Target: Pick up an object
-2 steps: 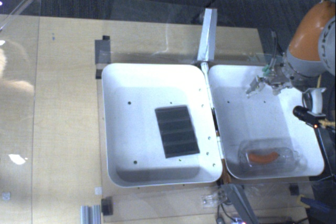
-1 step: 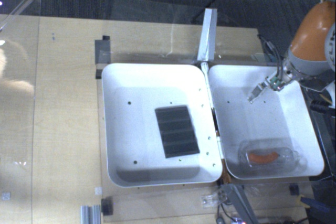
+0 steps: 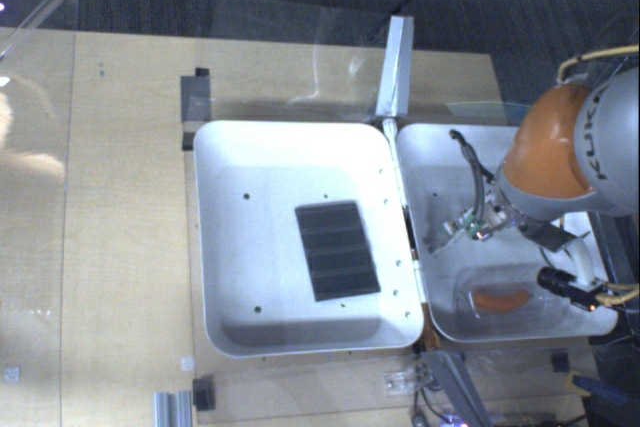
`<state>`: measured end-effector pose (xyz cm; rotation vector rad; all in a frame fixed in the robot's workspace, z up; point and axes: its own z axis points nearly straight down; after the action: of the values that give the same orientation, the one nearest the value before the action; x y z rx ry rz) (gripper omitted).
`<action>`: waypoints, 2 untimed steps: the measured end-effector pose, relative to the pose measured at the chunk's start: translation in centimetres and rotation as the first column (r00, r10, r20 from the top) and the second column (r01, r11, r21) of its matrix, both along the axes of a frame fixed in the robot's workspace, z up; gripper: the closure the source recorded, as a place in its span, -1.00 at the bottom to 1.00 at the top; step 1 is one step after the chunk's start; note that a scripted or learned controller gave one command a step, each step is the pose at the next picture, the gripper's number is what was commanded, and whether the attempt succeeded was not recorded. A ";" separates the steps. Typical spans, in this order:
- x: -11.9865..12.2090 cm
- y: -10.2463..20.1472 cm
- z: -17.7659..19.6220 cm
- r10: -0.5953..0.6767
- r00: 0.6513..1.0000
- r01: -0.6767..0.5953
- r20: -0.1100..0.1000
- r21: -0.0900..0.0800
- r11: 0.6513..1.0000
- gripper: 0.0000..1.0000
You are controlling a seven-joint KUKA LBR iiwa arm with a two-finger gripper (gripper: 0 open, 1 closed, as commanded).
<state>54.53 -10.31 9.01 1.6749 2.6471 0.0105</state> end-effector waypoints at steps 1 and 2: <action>6.6 0.9 -0.1 -0.127 0.992 0.127 0.001 0.000 0.992 -1.00; -0.5 -3.3 3.3 -0.357 0.934 0.357 -0.007 0.000 0.934 -1.00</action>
<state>54.06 -13.66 12.30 2.1322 2.3028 0.0038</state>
